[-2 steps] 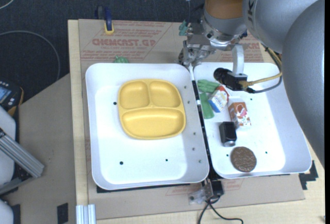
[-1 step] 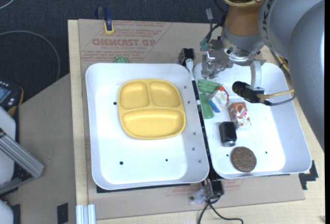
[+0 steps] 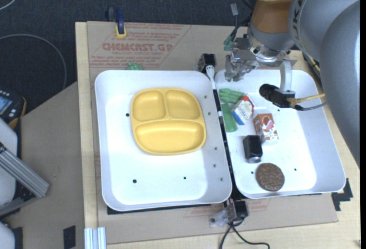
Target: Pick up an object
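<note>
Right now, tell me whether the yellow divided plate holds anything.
Empty. The yellow divided plate lies flat in the left bin, and all three of its compartments show bare yellow.

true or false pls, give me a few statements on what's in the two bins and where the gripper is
1. The yellow divided plate lies in the left bin. True.
2. The brown round disc sits on the yellow plate. False: it lies in the right bin, near its front edge.
3. The gripper is at the far end of the right bin. True.
4. The small black block is in the left bin. False: it lies in the right bin, just behind the disc.
</note>
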Controlling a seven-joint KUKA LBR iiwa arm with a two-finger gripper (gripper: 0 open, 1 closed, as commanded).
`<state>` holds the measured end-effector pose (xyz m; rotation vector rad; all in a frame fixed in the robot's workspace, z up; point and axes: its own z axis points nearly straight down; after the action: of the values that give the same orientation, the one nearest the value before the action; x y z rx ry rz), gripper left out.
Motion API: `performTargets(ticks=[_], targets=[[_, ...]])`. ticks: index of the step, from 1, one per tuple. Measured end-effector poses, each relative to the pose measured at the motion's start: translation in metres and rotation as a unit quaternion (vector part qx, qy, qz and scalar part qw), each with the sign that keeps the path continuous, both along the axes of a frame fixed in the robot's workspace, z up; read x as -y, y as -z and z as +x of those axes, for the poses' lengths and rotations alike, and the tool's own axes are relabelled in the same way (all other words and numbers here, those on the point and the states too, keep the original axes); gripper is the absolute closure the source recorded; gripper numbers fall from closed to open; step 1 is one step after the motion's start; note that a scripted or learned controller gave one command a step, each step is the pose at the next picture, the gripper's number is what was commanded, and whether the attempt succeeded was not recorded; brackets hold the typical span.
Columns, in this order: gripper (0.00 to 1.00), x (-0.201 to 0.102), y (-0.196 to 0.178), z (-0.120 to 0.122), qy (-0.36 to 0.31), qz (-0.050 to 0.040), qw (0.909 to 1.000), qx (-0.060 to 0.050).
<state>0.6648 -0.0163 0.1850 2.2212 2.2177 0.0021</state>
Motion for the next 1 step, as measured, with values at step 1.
performTargets(ticks=[1], targets=[[1.00,-0.0836,0.0002,0.0015,-0.005,0.0025,1.0000,0.000]])
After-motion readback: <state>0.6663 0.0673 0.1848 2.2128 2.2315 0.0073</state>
